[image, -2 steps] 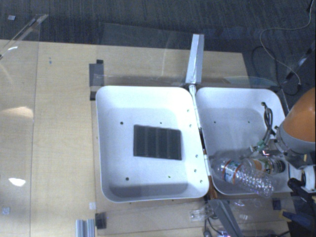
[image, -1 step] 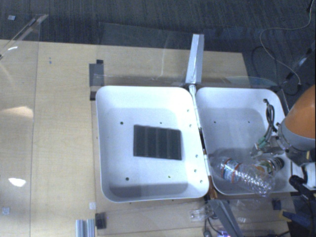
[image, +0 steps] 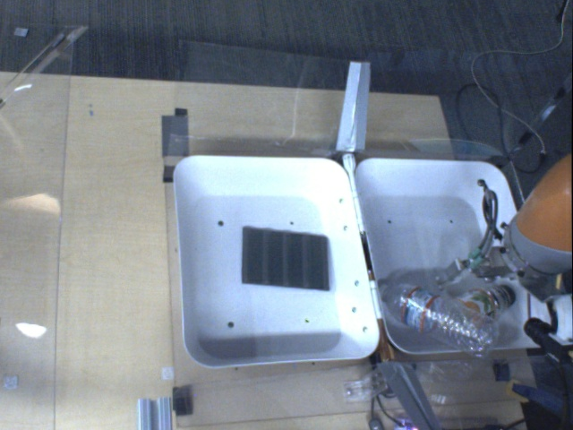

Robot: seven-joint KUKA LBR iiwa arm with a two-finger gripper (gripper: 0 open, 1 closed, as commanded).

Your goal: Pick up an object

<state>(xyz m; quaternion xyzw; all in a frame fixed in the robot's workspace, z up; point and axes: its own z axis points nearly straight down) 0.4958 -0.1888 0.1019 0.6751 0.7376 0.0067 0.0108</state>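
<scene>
gripper (image: pixel 474 271): low in right bin (image: pixel 403 195), finger state cannot tell | clear plastic bottle (image: pixel 443 313): lying beside it | left bin (image: pixel 206 240): dark ribbed pad (image: pixel 286 259)

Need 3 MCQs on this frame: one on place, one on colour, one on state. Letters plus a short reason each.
1. Where does the clear plastic bottle lie?
A. left bin
B. right bin, near its front edge
C. on the bench outside the bins

2. What colour is the ribbed rectangular pad in the left bin?
A. dark grey to black
B. orange
C. white

3. How is the bottle posed?
A. standing upright
B. lying on its side
C. lifted above the bin

Answers:
1 B: it rests in the lower part of the right bin, beside the gripper.
2 A: the pad reads dark against the white bin floor.
3 B: its length runs along the bin floor.
</scene>
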